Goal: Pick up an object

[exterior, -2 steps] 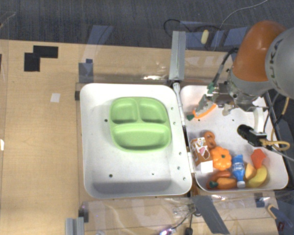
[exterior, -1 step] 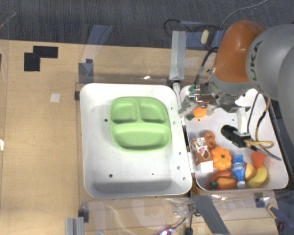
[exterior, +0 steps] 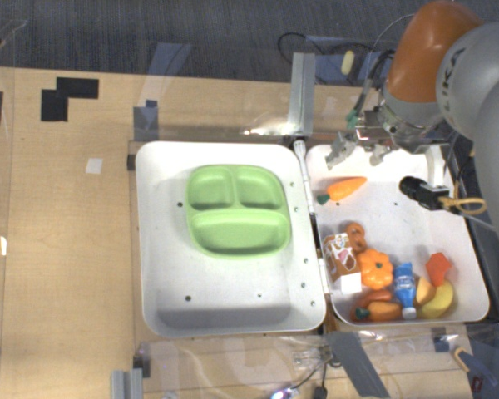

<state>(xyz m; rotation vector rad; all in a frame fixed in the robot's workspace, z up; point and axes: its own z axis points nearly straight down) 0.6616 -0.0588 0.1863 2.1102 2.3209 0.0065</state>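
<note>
Gripper (exterior: 359,145) hovers just above the toy carrot (exterior: 347,189), fingers spread and holding nothing; picking an object appears not yet done.

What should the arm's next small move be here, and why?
Probably a short descent toward the toy carrot. The gripper hovers at the far edge of the right bin, just above and beyond the carrot, with nothing between its fingers. The carrot lies alone on bare bin floor, apart from the toy pile at the near end, so it looks the easiest target.
</note>
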